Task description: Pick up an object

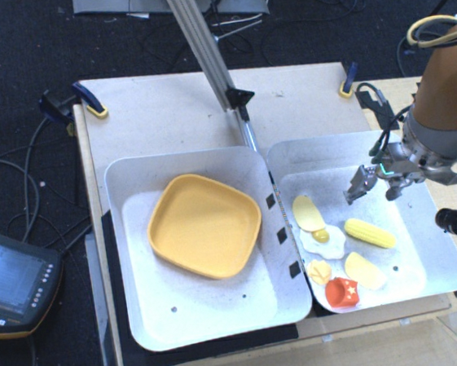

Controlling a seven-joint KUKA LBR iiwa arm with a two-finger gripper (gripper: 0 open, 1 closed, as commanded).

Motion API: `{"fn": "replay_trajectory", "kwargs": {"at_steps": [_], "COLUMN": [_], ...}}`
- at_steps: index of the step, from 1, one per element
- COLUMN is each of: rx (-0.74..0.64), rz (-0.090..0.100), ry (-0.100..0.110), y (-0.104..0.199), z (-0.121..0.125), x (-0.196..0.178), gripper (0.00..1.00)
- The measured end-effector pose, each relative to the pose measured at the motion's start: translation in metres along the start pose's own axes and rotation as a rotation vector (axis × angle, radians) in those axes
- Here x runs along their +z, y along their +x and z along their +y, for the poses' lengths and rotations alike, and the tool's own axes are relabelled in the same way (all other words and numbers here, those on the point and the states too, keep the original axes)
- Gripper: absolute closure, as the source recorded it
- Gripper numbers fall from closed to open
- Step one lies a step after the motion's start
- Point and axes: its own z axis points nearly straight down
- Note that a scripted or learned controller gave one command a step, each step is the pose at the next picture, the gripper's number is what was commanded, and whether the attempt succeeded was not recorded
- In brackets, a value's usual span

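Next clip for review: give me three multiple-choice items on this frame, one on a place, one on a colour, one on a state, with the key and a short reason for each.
1. Where does the yellow plate lie?
A. in the left bin
B. in the right bin
C. on the floor

2. What colour is the corn cob?
A. green
B. yellow
C. blue

3. How does the claw stand to the toy food?
A. it grips the corn cob
B. it presses on the fried egg
C. it hovers above the right bin, apart from the food

Key: 1 A, the plate rests on the left bin floor. 2 B, the cob is plainly yellow. 3 C, the claw hangs over the right bin, with nothing seen in it; the fried egg lies apart.
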Motion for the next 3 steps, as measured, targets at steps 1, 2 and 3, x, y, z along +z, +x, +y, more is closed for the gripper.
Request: {"fn": "replay_trajectory", "kwargs": {"at_steps": [1, 2, 3], "rx": [0.0, 0.0, 0.001], "rz": [0.0, 0.0, 0.001], "ry": [0.0, 0.003, 0.005], "y": [0.0, -0.001, -0.01], "z": [0.0, -0.008, -0.01], "x": [0.0, 0.045, 0.1], "gripper": [0.0, 0.0, 0.0]}}
